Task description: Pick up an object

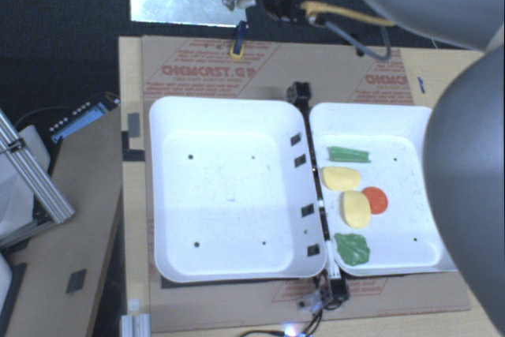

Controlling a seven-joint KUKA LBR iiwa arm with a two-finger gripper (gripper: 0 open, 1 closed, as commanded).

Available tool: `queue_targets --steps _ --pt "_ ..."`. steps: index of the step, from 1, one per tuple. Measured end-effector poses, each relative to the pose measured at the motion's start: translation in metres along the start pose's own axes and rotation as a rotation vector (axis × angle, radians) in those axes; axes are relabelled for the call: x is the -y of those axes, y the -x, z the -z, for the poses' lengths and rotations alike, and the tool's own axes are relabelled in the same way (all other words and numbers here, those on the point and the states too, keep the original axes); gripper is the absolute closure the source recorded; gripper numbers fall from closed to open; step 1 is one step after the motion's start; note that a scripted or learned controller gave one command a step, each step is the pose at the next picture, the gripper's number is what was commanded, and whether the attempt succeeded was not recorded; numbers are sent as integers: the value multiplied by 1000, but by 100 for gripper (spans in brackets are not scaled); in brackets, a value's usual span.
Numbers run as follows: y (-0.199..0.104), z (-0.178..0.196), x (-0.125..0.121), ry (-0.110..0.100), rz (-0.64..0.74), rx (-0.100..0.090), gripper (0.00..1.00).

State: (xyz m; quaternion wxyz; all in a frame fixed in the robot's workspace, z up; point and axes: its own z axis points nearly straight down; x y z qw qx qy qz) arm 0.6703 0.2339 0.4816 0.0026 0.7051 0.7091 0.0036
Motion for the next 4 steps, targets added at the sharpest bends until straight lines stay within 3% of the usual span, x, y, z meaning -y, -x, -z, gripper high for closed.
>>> queue_targets --steps 1,2,3,4 --pt "2 58 2 -1 1 -1 100" --pt "-1 -131 54 -26 -4 6 100" --pt "19 -8 43 6 -6 -3 100" --pt "-1 59 13 2 0 -2 100"
